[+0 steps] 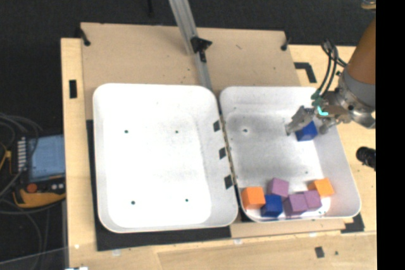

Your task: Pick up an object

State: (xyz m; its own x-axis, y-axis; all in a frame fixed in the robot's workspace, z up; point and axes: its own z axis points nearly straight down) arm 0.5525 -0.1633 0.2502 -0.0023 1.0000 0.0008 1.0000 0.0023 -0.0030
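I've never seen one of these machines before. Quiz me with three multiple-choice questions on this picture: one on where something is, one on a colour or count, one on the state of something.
1. Where do the loose blocks lie?
A. along the near edge of the right bin
B. in the middle of the left bin
C. on the bench outside both bins

2. How many orange blocks are in the right bin?
A. none
B. two
C. five

3. What is at the hand?
A. a blue block between its fingers
B. an orange block between its fingers
C. a purple block between its fingers

Answers:
1 A: the cluster sits at the near edge of the right bin.
2 B: one orange block at the cluster's left, another orange block at its right.
3 A: the blue block shows between the fingers of the hand, apart from the cluster.
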